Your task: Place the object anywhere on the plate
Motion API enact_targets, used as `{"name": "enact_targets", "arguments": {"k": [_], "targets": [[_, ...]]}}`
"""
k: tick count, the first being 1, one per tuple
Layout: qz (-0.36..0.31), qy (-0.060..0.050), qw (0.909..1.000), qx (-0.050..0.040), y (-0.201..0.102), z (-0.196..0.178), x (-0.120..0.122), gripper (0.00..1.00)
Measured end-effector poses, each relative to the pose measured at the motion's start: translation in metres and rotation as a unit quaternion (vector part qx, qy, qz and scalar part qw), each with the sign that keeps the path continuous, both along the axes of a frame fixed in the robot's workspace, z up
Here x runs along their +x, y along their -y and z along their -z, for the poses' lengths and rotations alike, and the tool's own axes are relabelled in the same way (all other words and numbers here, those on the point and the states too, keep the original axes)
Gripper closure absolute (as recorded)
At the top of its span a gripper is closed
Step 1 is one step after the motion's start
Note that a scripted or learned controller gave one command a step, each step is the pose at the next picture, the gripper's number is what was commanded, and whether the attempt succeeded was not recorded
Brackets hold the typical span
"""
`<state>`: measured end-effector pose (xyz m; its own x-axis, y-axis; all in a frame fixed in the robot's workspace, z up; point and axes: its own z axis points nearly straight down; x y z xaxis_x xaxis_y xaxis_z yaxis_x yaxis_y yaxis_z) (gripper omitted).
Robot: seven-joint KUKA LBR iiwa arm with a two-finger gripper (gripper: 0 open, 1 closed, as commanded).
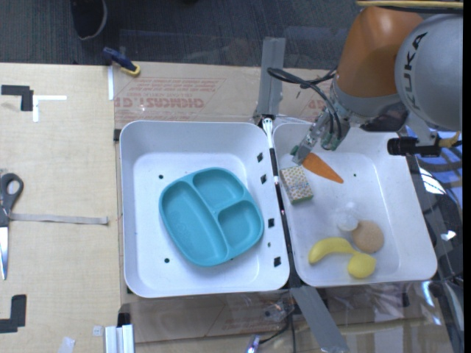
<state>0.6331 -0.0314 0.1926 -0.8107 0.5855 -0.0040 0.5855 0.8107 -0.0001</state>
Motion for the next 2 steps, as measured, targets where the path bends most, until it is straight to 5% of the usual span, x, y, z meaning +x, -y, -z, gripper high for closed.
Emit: {"name": "enact_targets", "arguments": {"k": [1,2], "targets": [[-0.043,0.0,0.9991,0.001,-0.0725,-0.0114,-0.0142,1.0],[-0.043,0.0,0.9991,0.0009,-0.0723,-0.0114,-0.0142,0.0]]}}
